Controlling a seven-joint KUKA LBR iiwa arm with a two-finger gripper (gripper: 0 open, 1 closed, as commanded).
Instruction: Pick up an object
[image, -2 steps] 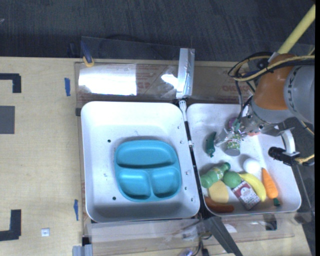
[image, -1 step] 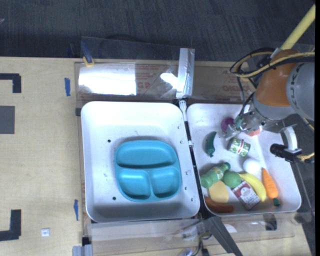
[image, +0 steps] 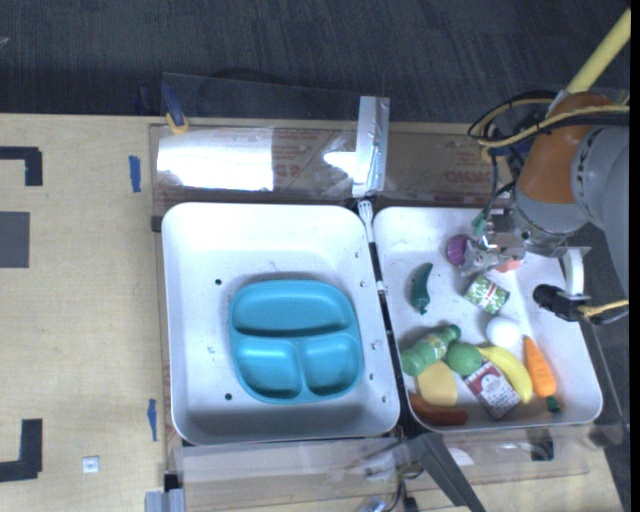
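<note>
Pincer: while the grey arm with the orange band (image: 560, 165) reaches in from three o'clock, its pincer (image: 487, 245) hangs low over the back of the right-hand white bin (image: 585, 345); whether it is spread or pressed together I cannot tell, the wrist hardware hides it.
Nearest things: a small purple rounded toy (image: 457, 249) sits just at the pincer's nine o'clock, and a green-and-white patterned little can (image: 487, 293) lies just at its six o'clock, tilted.
Key relation: my read is the purple toy or the can is the likely target, both just beside the tool; a short drop would do, no long reach.
Other candidates: a dark green pepper-shaped toy (image: 420, 286) lies further toward nine o'clock, long axis running roughly twelve to six; a white egg-shaped piece (image: 503, 330) sits beyond the can at six o'clock.
Front cluster: a yellow plastic banana (image: 512, 370), an orange toy carrot (image: 539, 368), a red-and-white packet (image: 490, 388) and green and yellow toy foods are packed touching at the bin's six o'clock edge. Crowded, harder to pinch cleanly.
Left bin: the left-hand white bin (image: 190, 300) holds a blue three-compartment plastic tray (image: 295, 338), its compartments bare.
Progress: nothing visibly between the fingers, so I judge the pick not yet made.
</note>
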